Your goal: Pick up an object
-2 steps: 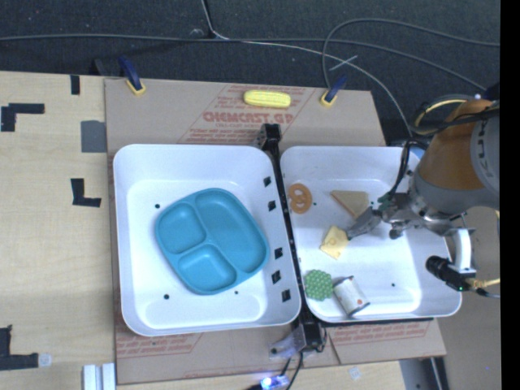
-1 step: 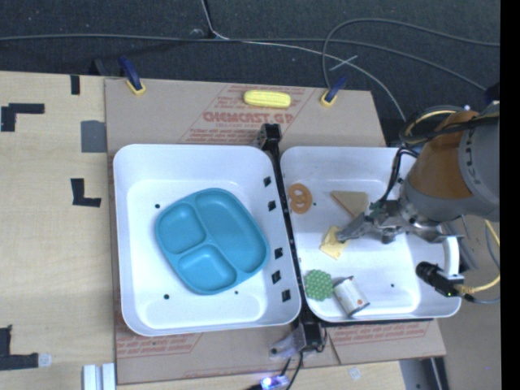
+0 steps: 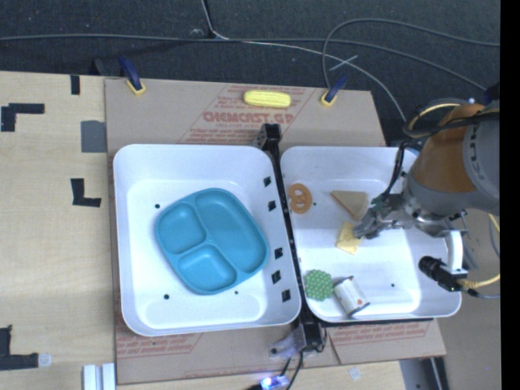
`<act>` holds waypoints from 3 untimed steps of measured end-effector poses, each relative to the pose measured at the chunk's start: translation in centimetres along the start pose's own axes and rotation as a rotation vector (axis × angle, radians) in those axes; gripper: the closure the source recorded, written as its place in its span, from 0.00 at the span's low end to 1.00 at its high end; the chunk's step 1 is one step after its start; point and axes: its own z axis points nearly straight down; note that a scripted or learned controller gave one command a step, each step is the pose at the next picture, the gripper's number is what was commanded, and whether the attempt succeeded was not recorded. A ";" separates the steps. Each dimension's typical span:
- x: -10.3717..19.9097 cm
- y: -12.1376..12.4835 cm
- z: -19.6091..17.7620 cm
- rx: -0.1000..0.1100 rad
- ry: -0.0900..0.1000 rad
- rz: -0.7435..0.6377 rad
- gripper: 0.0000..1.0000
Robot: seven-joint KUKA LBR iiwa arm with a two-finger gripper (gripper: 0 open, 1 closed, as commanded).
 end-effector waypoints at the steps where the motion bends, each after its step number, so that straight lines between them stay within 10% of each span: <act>1: 1.0 0.1 -5.7 0.007 -0.003 0.000 1.00; 3: 0.7 -0.5 -18.2 0.006 -0.004 0.001 1.00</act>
